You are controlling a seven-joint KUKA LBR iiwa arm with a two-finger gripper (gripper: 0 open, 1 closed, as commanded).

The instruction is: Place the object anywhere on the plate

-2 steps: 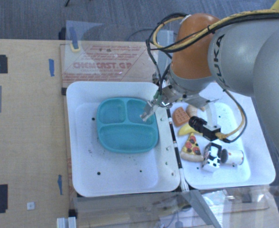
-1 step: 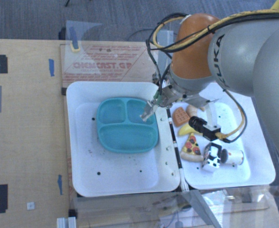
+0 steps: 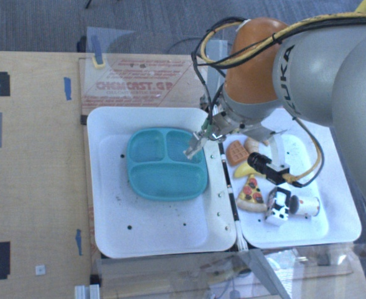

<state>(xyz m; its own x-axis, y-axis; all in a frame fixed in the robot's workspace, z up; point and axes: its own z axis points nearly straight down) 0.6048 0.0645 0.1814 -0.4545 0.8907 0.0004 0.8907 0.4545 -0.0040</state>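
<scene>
A teal plate [image 3: 164, 167] with three compartments lies in the left white bin [image 3: 108, 217]. My gripper [image 3: 197, 144] hangs over the plate's right rim, near the upper right compartment, and I see nothing in it. In the right bin [image 3: 338, 223] lie toy foods: an orange waffle piece [image 3: 236, 152], a pizza slice [image 3: 253, 194] and a yellow piece [image 3: 241, 170]. A black-and-white toy [image 3: 279, 207] sits beside a small white cylinder [image 3: 305, 205] at the front of that bin.
The big grey arm with its orange band [image 3: 258, 55] covers the back of the right bin. The ridge between the two bins [image 3: 228, 198] runs just right of the plate. A clear sheet with red print [image 3: 133, 83] lies behind the left bin.
</scene>
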